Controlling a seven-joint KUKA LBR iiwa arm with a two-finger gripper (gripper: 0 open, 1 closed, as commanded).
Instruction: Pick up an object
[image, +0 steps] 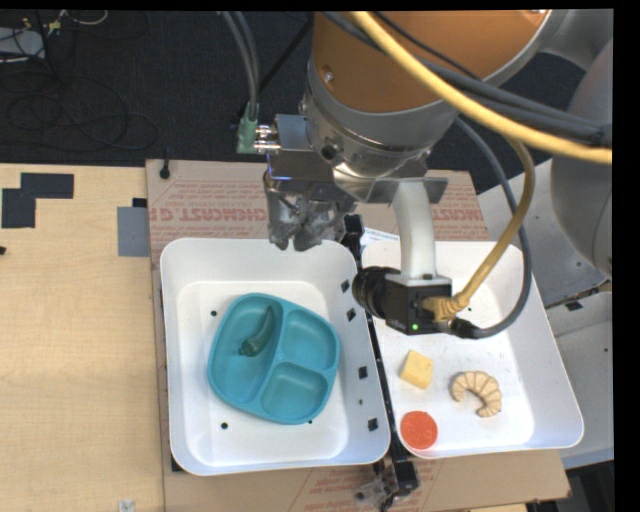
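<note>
An orange disc (419, 429) lies nearest, then a ridged croissant (479, 391) and a yellow cheese wedge (417, 369) in the right bin (545, 340). At nine o'clock sits a glossy teal divided plate (273, 358) holding a green pod (256, 337). Farther back, the gripper (303, 228) hangs over the left bin's (190, 300) far rim; its grip I cannot tell.

**Even overhead light, soft focus up close**

Bright, diffuse light falls from above on the white bins (190, 300), which glare slightly at their rims. The arm (420, 60) looms near the lens, soft and blurred, throwing a faint shadow over the bins' top edge. Background floor lies dark. The blue tray (300, 350) shows a mild sheen.
</note>
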